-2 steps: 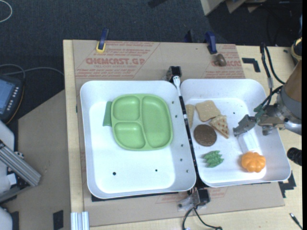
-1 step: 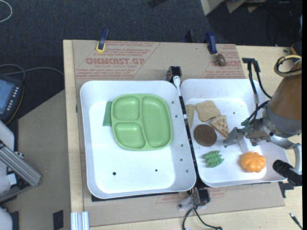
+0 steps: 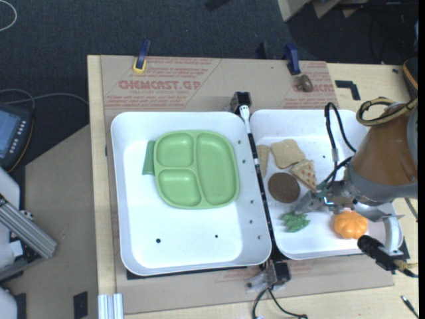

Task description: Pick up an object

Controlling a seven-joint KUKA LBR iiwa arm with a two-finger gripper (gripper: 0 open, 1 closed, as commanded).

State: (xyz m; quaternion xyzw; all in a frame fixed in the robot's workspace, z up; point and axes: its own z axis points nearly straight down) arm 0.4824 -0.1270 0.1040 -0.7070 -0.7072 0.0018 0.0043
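Note:
The right bin (image 3: 300,117) holds several toy foods: a tan bread slice (image 3: 287,153), a triangular cracker (image 3: 305,173), a round brown cookie (image 3: 284,187), a green leafy piece (image 3: 294,222) and an orange fruit (image 3: 349,224). My gripper (image 3: 311,203) reaches in from the right and sits low in this bin. It is just right of the cookie, directly above the green piece and left of the orange. The arm's body hides the bin's right side.
A green divided plate (image 3: 196,169) lies in the left bin (image 3: 179,248). A black divider with clips (image 3: 252,153) runs between the bins. Another tan slice (image 3: 263,158) leans by the right bin's left wall. Cables hang off the arm (image 3: 335,135).

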